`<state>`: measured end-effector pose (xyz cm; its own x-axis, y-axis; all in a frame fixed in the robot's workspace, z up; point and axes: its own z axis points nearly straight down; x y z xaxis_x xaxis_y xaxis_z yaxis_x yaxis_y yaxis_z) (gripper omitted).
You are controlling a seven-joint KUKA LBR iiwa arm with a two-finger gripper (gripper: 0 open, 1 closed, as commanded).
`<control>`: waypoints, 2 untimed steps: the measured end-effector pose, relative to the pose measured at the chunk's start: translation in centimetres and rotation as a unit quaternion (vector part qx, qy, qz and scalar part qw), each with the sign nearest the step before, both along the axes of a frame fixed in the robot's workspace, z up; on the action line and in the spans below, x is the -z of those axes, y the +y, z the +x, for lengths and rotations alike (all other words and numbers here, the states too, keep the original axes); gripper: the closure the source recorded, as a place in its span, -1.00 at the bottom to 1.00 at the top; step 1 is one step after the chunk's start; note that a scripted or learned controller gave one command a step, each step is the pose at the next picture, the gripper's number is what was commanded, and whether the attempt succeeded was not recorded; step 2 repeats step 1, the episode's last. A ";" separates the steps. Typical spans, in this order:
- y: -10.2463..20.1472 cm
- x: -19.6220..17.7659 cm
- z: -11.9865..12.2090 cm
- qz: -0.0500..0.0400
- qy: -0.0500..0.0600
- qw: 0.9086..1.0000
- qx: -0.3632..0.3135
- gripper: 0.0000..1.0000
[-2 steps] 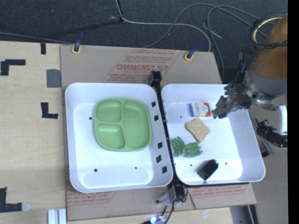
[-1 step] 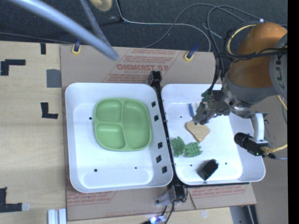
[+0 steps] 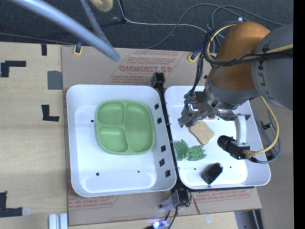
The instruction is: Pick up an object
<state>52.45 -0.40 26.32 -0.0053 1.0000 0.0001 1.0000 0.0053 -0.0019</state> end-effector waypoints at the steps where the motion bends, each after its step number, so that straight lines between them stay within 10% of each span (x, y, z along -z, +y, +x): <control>1: 5.8 1.1 0.0 0.000 0.001 1.000 0.001 1.00; 2: 5.8 1.1 0.0 0.000 0.001 1.000 0.001 1.00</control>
